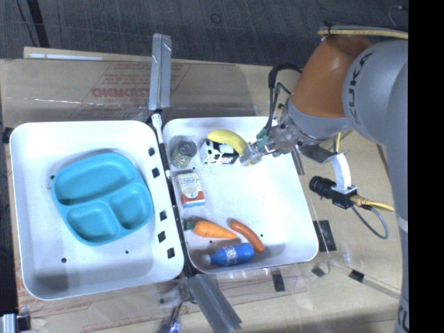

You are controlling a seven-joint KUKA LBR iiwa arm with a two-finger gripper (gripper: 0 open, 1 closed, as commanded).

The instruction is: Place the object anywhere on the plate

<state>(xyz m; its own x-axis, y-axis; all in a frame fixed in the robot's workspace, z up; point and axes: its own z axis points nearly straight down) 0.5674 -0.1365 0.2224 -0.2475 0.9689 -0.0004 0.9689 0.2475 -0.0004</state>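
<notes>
Right bin (295, 207), near edge: blue plastic bottle (231, 255) lying flat, red sausage-shaped toy (247, 234) just behind it, orange carrot toy (210, 229) beside that. Left wall: small orange-and-white carton (189, 189), round grey tin can (183, 151) behind it. Far edge: black-and-white cow-patterned toy (218, 155) touching yellow banana (229, 140). Pincer (252, 152) low just right of banana tip, nothing seen between its tips; open or closed, cannot tell. Left bin (35, 207): blue three-compartment plastic plate (103, 196) in middle, nothing on it.
</notes>
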